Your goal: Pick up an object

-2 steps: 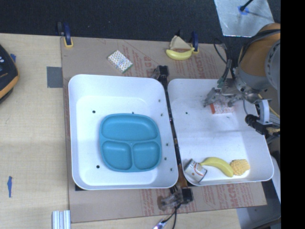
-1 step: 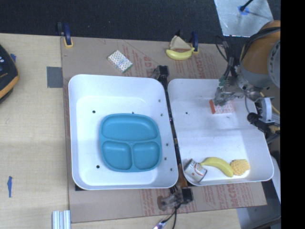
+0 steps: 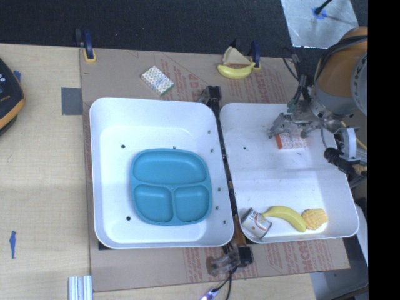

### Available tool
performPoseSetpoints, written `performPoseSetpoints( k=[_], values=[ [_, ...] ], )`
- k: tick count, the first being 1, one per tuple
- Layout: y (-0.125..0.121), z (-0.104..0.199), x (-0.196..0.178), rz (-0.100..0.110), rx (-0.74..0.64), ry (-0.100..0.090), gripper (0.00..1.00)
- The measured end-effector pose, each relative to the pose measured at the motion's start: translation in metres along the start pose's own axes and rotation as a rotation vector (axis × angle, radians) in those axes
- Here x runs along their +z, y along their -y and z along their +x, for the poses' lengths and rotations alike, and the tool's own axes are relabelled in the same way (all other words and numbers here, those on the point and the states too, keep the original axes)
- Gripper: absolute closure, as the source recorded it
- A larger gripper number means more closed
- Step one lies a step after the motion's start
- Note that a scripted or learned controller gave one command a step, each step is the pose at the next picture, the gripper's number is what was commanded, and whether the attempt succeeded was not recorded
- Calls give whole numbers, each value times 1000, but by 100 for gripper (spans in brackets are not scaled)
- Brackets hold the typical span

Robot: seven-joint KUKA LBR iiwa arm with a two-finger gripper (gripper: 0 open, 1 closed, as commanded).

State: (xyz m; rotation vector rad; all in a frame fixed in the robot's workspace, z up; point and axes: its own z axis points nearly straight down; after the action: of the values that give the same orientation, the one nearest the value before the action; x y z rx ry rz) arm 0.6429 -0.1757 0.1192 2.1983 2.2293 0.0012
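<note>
Faint red lettering runs along the cardboard sheet [image 3: 294, 258] under the bins, too blurred to read.

My arm [image 3: 342, 67] runs off the right edge, so I see little of it beyond the orange band. My claw [image 3: 291, 125] sits over a small red-and-white item [image 3: 291, 142] in the right bin [image 3: 325, 186], covering its top; what that item is I cannot tell. At the left edge a dark and yellow device [image 3: 9, 102] is cut off. The can [image 3: 255, 224] label is too small to read.
</note>
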Motion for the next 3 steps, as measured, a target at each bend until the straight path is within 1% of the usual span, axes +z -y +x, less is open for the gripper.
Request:
performPoseSetpoints(
  k=[1, 2, 3],
  values=[
    [-16, 40, 22, 1, 9, -2, 0],
    [-14, 10, 15, 9, 11, -6, 0],
    [-14, 9, 4, 9, 7, -5, 100]
  ],
)
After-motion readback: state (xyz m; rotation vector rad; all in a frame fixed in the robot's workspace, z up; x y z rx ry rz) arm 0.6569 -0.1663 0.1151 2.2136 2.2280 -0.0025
